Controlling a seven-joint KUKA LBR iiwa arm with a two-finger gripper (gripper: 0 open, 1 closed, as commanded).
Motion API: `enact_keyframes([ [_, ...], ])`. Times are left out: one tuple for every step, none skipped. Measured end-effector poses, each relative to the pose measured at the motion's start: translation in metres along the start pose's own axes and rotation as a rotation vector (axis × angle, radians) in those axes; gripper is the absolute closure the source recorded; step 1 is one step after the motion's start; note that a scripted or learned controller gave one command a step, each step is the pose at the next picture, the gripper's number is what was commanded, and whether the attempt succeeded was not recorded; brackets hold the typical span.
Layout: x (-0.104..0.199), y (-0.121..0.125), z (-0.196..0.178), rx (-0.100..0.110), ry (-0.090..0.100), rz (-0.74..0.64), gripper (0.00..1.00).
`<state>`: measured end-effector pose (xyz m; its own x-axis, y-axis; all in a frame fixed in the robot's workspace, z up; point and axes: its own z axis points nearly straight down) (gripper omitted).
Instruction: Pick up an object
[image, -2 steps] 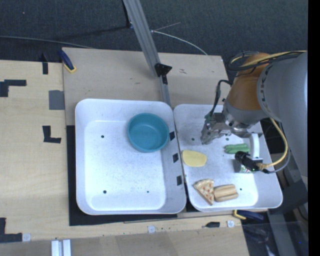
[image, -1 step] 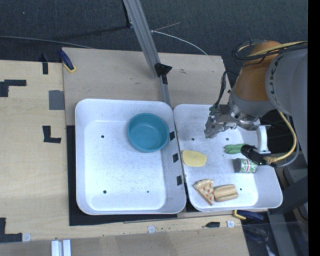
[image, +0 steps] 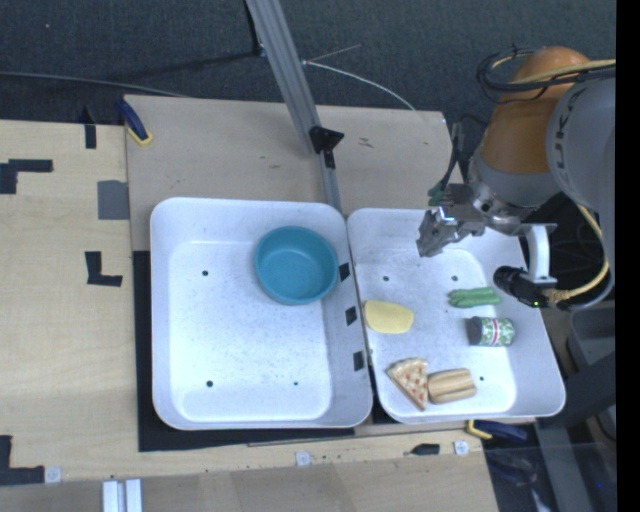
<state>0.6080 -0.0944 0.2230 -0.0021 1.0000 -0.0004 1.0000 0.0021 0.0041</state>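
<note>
My gripper (image: 432, 240) hangs over the far part of the right bin (image: 400, 232), with nothing visible between its fingers. Nearer the front of that bin lie a yellow lemon-shaped piece (image: 388, 317), a pizza slice (image: 409, 383) and a tan bread roll (image: 451, 384). A green pod (image: 473, 296) and a small green-labelled can (image: 490, 331) lie toward the bin's right side. All of these sit in front of the gripper and apart from it. A blue bowl (image: 295, 264) stands in the left bin (image: 190, 320).
A slanted metal pole (image: 296, 90) runs from the top of the view down to the seam between the bins. The arm's wrist and cables (image: 530, 130) crowd the upper right. Black tape marks sit on the bench at left.
</note>
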Motion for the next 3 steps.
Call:
enact_keyframes([
  [0.0,0.001,-0.05,0.001,0.0,0.0,1.0],
  [0.05,-0.001,-0.039,0.006,0.001,-0.003,1.0],
  [0.1,-0.014,-0.037,0.007,0.001,-0.004,1.0],
])
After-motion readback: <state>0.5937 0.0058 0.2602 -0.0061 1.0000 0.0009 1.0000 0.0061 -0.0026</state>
